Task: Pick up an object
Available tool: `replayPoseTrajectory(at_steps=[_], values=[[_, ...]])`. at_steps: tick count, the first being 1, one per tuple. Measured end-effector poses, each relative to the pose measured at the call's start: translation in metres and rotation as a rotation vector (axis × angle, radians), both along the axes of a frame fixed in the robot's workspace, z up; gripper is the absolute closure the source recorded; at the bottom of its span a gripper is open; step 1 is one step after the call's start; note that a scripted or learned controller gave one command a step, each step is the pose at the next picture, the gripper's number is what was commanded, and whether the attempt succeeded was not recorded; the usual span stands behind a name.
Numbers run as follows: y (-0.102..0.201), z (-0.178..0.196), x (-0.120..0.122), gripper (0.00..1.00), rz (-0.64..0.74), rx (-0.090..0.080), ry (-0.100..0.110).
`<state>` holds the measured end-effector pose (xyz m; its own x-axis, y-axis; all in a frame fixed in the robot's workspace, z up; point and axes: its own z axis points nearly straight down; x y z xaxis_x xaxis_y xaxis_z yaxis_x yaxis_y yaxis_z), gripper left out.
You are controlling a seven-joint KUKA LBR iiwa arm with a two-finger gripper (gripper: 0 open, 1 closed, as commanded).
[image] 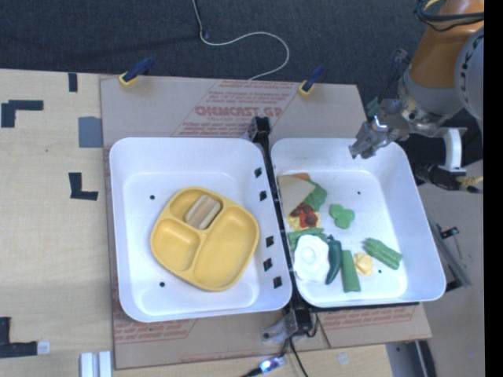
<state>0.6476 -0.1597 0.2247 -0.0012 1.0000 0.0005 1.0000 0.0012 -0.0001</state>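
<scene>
Arm (448,45) cut off at top-right edge; piled food pieces (308,210) overlap, partly hidden.

Arm enters from right; gripper (366,146) sits above the far right corner of the right bin (416,203), nothing visible between its tips. Right bin contents, clustered toward its left and near side: sandwich wedge (294,185), green leafy piece (341,215), fried egg (310,258), dark green pepper (334,262), yellow piece (363,264), green pod (383,252). Left bin (130,210) holds a yellow divided plate (206,239); a tan bread piece (203,210) lies in its far compartment. Both bins rest on cardboard (228,112) on the surface.
</scene>
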Motion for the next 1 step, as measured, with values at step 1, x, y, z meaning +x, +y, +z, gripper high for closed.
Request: replayPoseTrajectory(at_steps=[1], values=[[0.0570,0.0024,-0.0249,1.00,0.003,0.000,0.002]])
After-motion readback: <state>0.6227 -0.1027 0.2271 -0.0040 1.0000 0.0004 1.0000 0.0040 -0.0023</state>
